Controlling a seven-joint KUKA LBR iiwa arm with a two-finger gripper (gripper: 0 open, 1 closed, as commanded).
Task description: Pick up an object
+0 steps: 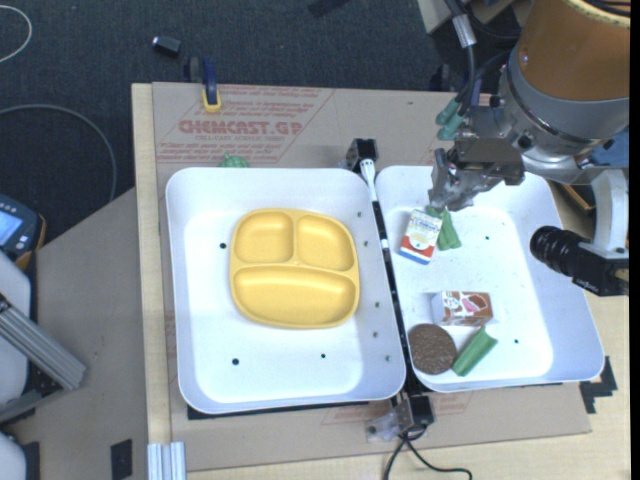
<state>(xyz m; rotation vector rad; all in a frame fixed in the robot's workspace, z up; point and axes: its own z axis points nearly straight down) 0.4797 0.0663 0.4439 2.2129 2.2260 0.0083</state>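
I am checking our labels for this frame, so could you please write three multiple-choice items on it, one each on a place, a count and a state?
1. Where does the yellow divided plate lie?
A. in the left bin
B. in the right bin
C. on the cardboard outside the bins

2. How many compartments does the plate have?
A. two
B. three
C. five

3. How does the hand stand?
A. low over the small carton in the right bin
B. parked over the left bin
C. resting on the brown round disc

Key: 1 A, the plate sits mid-left bin. 2 B, two small sections above one long one. 3 A, its tip is just above the carton's top edge.
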